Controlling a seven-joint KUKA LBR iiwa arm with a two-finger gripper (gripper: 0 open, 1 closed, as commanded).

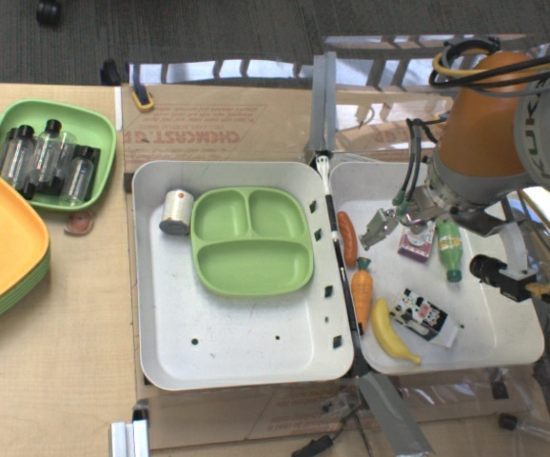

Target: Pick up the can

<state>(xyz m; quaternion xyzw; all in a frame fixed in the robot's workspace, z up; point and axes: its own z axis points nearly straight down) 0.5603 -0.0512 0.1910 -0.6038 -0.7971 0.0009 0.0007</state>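
Observation:
The can (175,211) is a small silver cylinder in the left bin (246,350), near its far left corner, touching the left edge of a green divided plate (252,240). My gripper (398,223) hangs over the right bin (503,336), far to the right of the can, just above a purple box (415,247). Its fingers stand apart, and nothing is between them. The orange band and grey wrist rise behind it at the upper right.
The right bin holds a red sausage (347,237), a carrot (362,293), a banana (390,331), a black-and-white packet (422,314) and a green bottle (449,247). Left of the bins are a green tray of vials (51,155) and stacked orange plates (4,246).

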